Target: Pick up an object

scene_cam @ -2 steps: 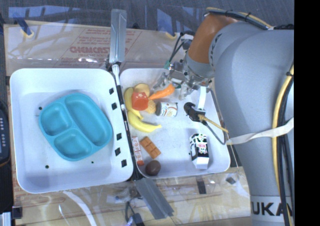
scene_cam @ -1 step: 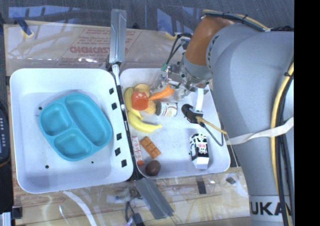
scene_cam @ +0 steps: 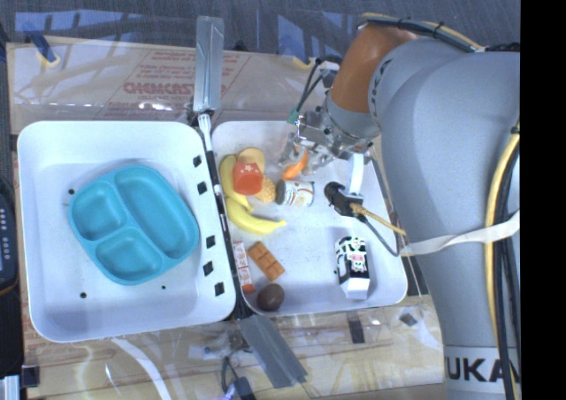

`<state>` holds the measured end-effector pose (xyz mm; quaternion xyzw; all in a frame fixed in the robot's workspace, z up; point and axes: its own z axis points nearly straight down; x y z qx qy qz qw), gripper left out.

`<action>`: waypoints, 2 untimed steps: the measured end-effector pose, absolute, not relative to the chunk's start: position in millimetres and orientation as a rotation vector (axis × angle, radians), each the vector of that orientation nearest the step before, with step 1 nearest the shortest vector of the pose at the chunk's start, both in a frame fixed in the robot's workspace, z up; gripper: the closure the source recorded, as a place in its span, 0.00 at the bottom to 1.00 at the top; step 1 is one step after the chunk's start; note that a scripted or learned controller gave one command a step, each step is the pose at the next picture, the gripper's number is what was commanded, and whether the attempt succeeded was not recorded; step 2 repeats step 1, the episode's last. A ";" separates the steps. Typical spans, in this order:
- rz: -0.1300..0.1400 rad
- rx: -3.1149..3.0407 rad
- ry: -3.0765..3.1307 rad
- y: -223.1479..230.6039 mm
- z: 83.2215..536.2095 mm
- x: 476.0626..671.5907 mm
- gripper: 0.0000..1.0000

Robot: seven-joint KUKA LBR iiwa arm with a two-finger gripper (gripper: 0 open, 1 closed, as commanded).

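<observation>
My gripper (scene_cam: 303,152) is down in the back of the right bin (scene_cam: 389,252), reaching in from the right. A small orange piece (scene_cam: 300,164), like a carrot, lies right at its tip, touching or nearly so. Just in front sit a small tin (scene_cam: 297,194), a red-orange block (scene_cam: 248,180) with a tan piece (scene_cam: 252,157) behind it, and a yellow banana (scene_cam: 246,211). Nearer the front are a cow-patterned carton (scene_cam: 354,266), a brown wafer (scene_cam: 264,260) and a dark brown ball (scene_cam: 271,297).
The left bin (scene_cam: 44,301) holds a blue divided plate (scene_cam: 133,223). A ridge with black clips (scene_cam: 210,212) separates the two bins. The grey arm (scene_cam: 442,142) covers the right bin's back right corner.
</observation>
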<state>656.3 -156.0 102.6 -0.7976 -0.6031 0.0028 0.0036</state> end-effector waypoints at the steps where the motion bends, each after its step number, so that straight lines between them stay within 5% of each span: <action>1: -0.008 -2.283 -2.164 -83.9 211.7 636.4 1.00; 2: -0.008 -2.283 -2.164 -83.9 211.7 636.4 1.00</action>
